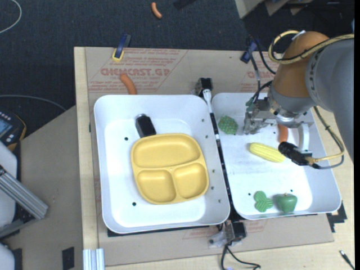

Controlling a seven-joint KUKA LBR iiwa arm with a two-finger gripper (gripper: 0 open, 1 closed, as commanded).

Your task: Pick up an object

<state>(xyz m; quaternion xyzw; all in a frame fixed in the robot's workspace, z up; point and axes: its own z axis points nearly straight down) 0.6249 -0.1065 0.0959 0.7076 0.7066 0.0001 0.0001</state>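
Observation:
My gripper [255,122] hangs over the back of the right bin [320,179], reaching in from the right under the orange wrist band. A small green leafy toy [228,124] lies just to its left, apart from it. A yellow corn cob [267,152] lies just in front of the gripper, on the bin floor. A red-orange piece [283,133] peeks out to the right of the gripper, partly hidden. Near the bin's front edge sit a green toy [261,201] and a green pepper [287,202], side by side.
The left bin [109,151] holds a yellow divided plate [169,166] and a black object [144,125] behind it. An orange carrot [129,84] lies on the cardboard behind the left bin. Blue clamps [120,48] [248,53] hold the board's back edge.

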